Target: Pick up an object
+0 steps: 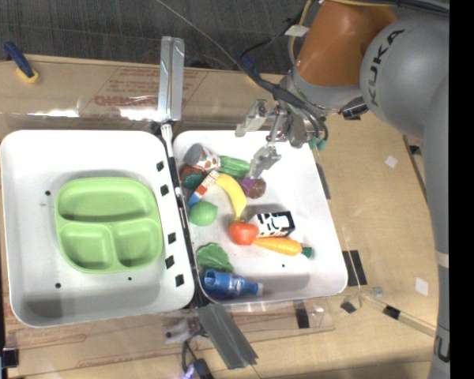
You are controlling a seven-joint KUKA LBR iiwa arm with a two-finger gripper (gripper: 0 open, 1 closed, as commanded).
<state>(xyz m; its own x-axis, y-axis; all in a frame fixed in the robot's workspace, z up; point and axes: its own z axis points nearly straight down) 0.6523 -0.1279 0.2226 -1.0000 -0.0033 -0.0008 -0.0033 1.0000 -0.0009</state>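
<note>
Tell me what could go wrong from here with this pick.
The gripper hangs over a tight cluster: purple toy, banana and green piece lie close together, so it may catch two or push one aside. It is also near the right bin's back wall, so a finger could strike it.

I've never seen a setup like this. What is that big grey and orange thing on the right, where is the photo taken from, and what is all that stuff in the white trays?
The grey and orange thing is a robot arm. At its end sits a gripper, a two-finger claw for picking things up. It hangs above the toys with nothing visibly held.

The single photo comes from a fixed camera above the bench, looking down at a slant.

Two shallow white bins sit side by side. The left bin holds a green divided plate. The right bin holds toy food: a banana, a carrot, a tomato, a blue bottle and other pieces.
</note>
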